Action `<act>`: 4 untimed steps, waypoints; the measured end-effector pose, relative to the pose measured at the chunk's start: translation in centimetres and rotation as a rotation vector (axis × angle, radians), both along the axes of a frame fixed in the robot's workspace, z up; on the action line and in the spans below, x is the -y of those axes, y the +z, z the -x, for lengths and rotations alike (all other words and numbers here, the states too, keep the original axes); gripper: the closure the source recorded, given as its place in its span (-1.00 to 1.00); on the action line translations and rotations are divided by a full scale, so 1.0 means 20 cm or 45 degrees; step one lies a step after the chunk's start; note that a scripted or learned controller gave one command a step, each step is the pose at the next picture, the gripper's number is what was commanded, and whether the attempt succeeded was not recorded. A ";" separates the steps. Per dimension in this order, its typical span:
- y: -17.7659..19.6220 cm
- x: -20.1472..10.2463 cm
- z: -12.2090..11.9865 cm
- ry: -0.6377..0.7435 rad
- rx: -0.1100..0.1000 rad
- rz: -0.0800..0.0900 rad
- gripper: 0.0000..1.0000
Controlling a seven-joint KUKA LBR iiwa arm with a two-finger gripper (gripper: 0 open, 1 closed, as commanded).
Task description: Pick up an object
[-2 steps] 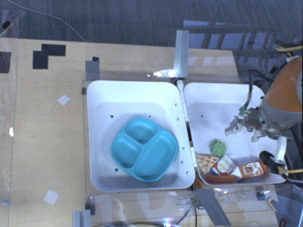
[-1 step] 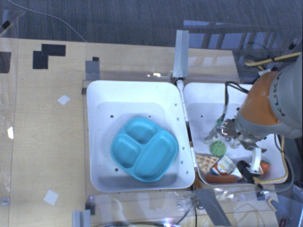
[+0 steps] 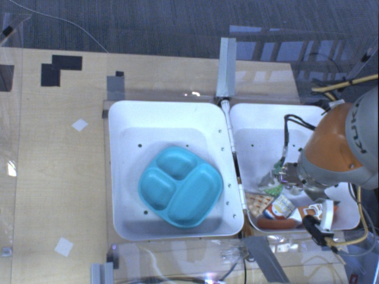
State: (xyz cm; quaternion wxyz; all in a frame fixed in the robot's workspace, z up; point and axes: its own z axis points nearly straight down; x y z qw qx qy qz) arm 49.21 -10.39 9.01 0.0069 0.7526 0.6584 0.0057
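Dark capital letters are showing on the grey casing of the arm (image 3: pixel 362 136) at the right edge, running down its side; "KU" is reading clearly there, and the rest of the word is running out of the frame. A small packet (image 3: pixel 282 205) in the right bin (image 3: pixel 260 129) is carrying printed marks, and a white and orange item (image 3: pixel 320 212) beside it is bearing some print too, but both are too small and blurred to read. Nothing else is showing legible writing.
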 end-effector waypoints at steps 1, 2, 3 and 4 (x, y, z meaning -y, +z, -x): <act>0.06 0.00 -0.01 0.000 0.007 0.003 1.00; 0.56 -0.20 -0.11 -0.165 -0.018 -0.005 1.00; 1.03 -0.01 -0.38 -0.190 -0.017 -0.004 1.00; 1.03 -0.01 -0.38 -0.188 -0.018 -0.004 -1.00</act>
